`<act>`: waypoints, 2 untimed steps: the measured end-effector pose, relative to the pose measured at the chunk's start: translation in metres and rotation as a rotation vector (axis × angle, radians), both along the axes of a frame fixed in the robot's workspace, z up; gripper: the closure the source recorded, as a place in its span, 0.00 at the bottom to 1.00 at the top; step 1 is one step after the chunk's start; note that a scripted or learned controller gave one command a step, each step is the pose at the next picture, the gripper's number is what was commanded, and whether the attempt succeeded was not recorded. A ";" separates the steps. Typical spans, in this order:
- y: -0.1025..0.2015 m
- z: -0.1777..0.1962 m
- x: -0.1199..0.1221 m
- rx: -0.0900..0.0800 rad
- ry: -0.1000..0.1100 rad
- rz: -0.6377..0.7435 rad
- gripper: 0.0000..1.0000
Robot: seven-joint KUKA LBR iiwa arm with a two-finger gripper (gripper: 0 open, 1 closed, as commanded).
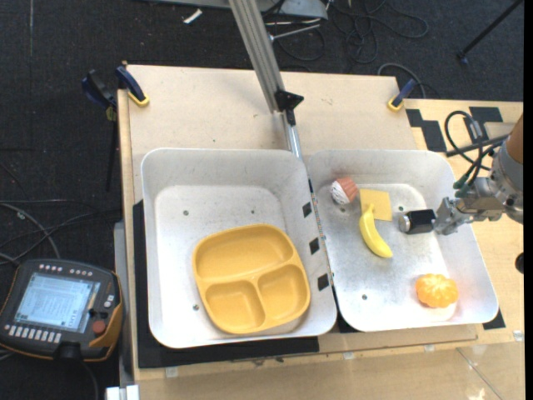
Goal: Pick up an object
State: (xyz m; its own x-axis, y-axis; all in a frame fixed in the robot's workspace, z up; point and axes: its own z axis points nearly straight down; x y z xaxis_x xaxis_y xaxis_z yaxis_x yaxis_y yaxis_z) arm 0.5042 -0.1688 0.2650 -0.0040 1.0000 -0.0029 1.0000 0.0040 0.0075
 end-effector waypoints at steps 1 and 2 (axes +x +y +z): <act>0.047 -0.014 0.006 0.004 0.008 0.003 1.00; 0.101 -0.028 0.010 0.005 0.009 0.004 1.00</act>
